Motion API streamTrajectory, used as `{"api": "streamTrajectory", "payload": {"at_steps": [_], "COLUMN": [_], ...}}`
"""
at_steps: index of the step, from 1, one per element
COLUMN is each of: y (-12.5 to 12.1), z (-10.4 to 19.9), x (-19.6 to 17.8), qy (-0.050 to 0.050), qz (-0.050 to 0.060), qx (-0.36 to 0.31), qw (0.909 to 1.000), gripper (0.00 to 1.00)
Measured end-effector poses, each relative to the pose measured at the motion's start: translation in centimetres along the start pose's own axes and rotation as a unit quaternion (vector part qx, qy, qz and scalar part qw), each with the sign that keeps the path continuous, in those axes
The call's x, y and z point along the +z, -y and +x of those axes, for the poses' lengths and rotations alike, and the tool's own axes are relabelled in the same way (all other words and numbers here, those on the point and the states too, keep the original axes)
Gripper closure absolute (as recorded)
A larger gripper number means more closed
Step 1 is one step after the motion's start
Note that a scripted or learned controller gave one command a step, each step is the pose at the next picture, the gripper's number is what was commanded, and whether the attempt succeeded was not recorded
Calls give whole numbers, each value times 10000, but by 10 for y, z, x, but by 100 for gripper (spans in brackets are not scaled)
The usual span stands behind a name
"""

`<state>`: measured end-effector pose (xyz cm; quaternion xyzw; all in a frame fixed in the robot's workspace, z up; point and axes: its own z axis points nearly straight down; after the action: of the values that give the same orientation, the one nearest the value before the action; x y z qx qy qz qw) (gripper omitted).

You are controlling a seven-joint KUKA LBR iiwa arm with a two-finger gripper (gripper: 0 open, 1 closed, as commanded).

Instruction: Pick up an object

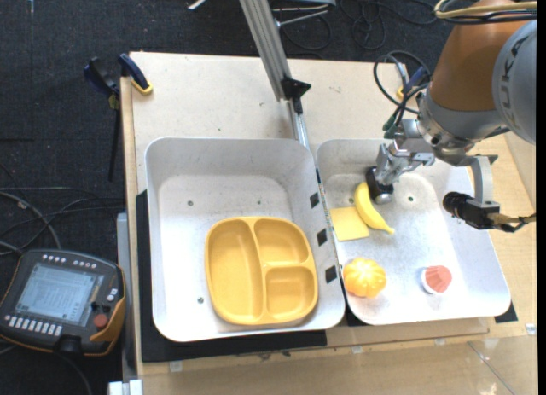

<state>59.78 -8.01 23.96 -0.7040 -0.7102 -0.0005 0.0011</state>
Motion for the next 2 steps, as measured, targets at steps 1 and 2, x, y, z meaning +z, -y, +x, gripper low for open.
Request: {"api": "streamTrajectory", "payload": {"at_steps": [1, 2], "y": [-3, 7], "z": [49, 101], "x": [-1, 11], "qy": [3, 3], "qz": [-1, 7], "qx": [3, 4], "qw": [10000, 10000], "gripper": [100, 100]}}
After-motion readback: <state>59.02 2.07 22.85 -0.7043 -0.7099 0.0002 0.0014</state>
